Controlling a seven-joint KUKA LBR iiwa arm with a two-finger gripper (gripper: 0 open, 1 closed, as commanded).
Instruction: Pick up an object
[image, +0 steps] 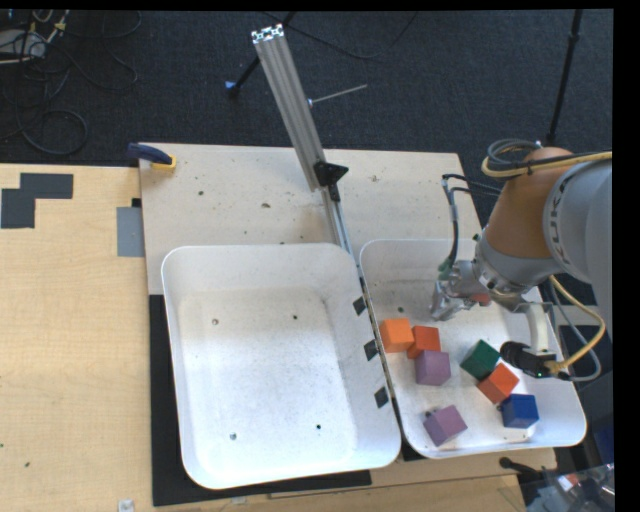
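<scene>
Seven blocks sit in the right bin as I count them from my screen. The orange block is at the left of the group, near the divide between the bins, with a red-orange block touching its right side. A purple block lies just near of those two. Further right I see a green block, then another orange-red block just near of it, and a blue block close to the bin's near right corner. A second purple block sits apart from the rest, by the near rim.

The gripper hangs low inside the right bin, on the far side of the block group, just beyond the red-orange block and to its right. I cannot tell whether it touches the bin floor, and I cannot tell whether it is released or clenched; the tip is small and dark against the wrist. I see no block between its parts. The grey arm with its orange band comes in from the right.

The left bin shows its speckled white floor. A slanted aluminium rail rises from the far side of the bench, and a blue-and-yellow clamp sits at the bench's far left corner.
</scene>
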